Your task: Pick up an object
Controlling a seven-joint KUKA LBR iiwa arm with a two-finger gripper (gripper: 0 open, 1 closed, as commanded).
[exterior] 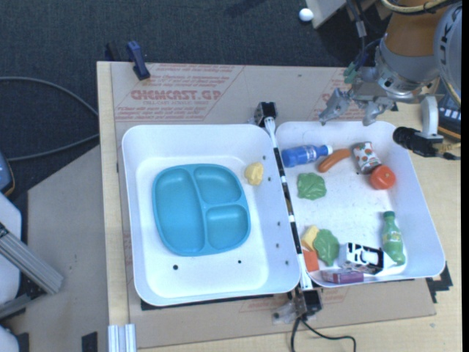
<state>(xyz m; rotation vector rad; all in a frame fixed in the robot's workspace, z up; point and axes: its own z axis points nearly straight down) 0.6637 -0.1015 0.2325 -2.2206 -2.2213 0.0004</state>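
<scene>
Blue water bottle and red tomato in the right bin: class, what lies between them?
In the camera view, an orange carrot and a small brown-white packet lie between the blue bottle and the tomato.

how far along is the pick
Nothing looks picked yet. The gripper hangs open above the right bin's far rim with nothing between its fingers. The blue bottle, carrot and tomato lie in the bin. Descent, grasp and lift remain.

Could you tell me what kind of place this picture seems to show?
Probably a robotics lab bench set up for pick-and-place trials: two white bins clipped on a board, toy food like the tomato and green bottle, and the gripper above the right bin.
</scene>
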